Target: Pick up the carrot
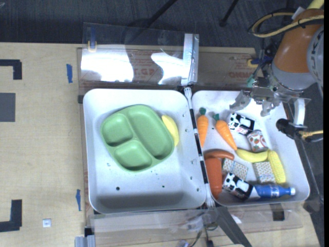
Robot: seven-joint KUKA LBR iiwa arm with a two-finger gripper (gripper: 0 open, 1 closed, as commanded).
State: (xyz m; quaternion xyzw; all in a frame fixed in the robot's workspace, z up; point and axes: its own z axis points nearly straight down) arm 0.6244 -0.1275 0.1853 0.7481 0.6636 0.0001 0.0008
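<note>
Carrot in right bin, tip toward front-right corner, leafy end toward back; gripper above, spread open, holding nothing.

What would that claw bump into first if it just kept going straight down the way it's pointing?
Probably the white floor of the right bin, or the small black-and-white toy just beside that spot. The claw hangs above the bin's far end; depth is hard to judge from above. The carrot lies further left.

Wooden bench under two bins

The left white bin and the right white bin sit on it, touching side by side.
</note>
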